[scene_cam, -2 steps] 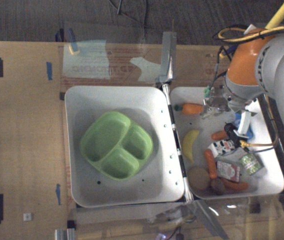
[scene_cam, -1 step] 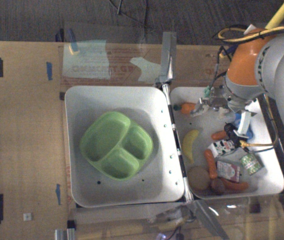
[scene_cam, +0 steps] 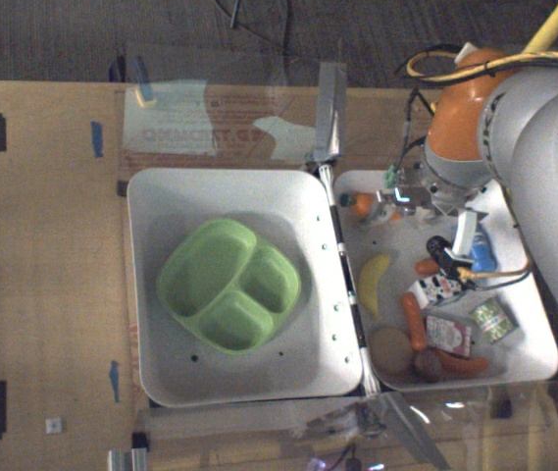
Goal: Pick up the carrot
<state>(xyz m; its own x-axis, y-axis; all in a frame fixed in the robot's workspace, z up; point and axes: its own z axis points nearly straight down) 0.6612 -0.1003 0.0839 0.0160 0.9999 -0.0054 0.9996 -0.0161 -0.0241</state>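
The carrot (scene_cam: 414, 322), an orange stick, lies in the right bin (scene_cam: 543, 356) between a yellow banana (scene_cam: 375, 281) and a pink packet (scene_cam: 448, 335). My gripper (scene_cam: 397, 202) hangs low over the far left corner of that bin, well above the carrot in the picture and apart from it. A small orange piece (scene_cam: 362, 204) sits just left of the gripper. The grey arm with its orange band (scene_cam: 463, 116) comes in from the upper right and covers part of the bin's far edge.
A green divided plate (scene_cam: 229, 283) lies in the left bin (scene_cam: 151, 361). Around the carrot are a brown round thing (scene_cam: 391, 349), a reddish sausage shape (scene_cam: 460, 365), a green packet (scene_cam: 491, 320), a blue-and-white item (scene_cam: 480, 248) and a second orange piece (scene_cam: 426, 265).
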